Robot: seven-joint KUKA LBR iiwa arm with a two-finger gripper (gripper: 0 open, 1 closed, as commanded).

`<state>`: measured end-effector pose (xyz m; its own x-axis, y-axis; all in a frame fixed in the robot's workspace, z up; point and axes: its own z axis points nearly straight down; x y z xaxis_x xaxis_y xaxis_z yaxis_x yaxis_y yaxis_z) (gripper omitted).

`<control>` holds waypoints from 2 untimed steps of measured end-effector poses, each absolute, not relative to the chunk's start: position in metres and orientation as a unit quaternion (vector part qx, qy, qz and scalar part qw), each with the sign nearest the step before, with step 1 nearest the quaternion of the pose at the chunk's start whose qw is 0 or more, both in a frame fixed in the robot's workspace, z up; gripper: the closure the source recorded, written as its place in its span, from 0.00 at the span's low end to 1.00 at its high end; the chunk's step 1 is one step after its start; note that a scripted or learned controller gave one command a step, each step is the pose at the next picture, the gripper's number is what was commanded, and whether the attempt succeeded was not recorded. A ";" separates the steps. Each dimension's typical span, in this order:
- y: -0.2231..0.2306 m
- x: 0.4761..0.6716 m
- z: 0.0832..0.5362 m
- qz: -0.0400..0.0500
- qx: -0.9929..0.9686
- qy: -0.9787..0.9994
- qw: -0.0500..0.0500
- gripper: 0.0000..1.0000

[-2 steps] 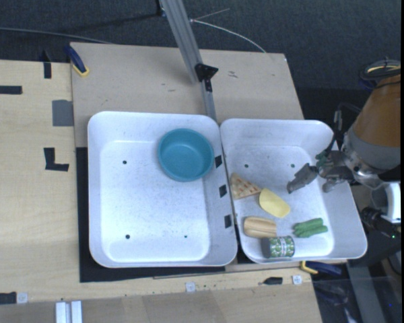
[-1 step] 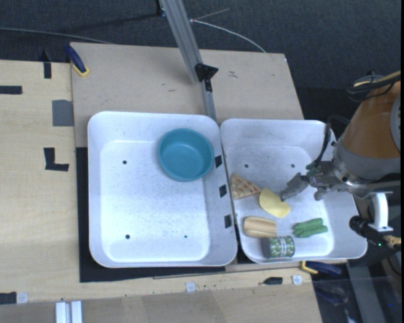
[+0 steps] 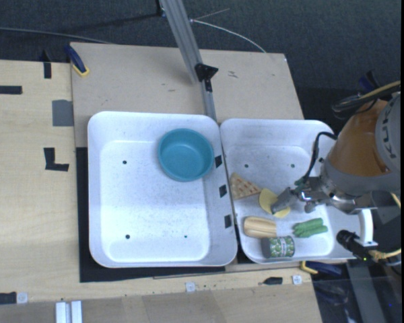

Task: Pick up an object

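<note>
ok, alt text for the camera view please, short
A grey and orange robot arm reaches into the right white bin, its gripper low over a yellow piece among toy foods. The left white bin holds a blue bowl.

yellow piece point(image 3: 266, 200), flat, right bin, beside cracker wedge point(image 3: 242, 186)

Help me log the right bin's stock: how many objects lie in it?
5: a waffle-like wedge by the left wall, a yellow piece under the hand, a bread roll, a green pea pod, a small can at front. The arm may hide more.
</note>
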<state>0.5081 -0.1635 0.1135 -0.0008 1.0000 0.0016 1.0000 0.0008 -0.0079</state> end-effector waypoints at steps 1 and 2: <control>-0.164 0.508 0.089 0.001 -0.707 -0.707 0.000 0.00; -0.164 0.510 0.102 0.000 -0.707 -0.707 -0.003 1.00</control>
<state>0.5096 -0.1643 0.1019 -0.0005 1.0000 -0.0036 1.0000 0.0005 0.0038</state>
